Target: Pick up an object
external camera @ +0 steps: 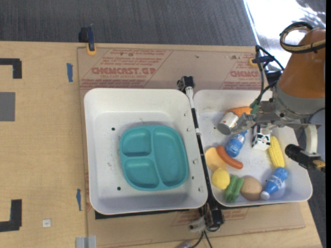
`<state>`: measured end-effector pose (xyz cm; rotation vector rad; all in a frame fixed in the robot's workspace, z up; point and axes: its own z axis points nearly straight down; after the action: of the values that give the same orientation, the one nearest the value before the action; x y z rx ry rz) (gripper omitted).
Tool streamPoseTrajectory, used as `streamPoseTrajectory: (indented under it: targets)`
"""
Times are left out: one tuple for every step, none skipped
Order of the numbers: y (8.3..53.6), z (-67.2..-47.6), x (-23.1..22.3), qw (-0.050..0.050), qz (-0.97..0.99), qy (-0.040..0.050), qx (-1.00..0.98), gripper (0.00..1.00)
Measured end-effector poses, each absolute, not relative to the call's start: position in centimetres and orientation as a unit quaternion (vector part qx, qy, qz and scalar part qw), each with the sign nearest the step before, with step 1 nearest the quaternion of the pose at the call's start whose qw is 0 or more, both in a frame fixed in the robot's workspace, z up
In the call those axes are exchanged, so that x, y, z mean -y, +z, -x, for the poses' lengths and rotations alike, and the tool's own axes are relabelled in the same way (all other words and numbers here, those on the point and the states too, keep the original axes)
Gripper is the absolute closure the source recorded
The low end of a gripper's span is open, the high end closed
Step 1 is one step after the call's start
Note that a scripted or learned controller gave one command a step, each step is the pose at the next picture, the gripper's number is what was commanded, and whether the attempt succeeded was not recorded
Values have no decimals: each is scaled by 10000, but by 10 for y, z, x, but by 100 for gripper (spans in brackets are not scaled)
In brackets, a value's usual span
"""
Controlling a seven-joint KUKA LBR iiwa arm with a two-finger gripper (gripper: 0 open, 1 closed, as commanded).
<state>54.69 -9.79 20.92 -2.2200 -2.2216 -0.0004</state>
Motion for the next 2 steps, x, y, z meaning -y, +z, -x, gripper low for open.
streamPoseTrajectory:
  targets:
    - [92, -540, 97, 5, 7296, 3, 6839, 0]
    - [105, -542, 97, -30, 7297, -22, 6837, 100]
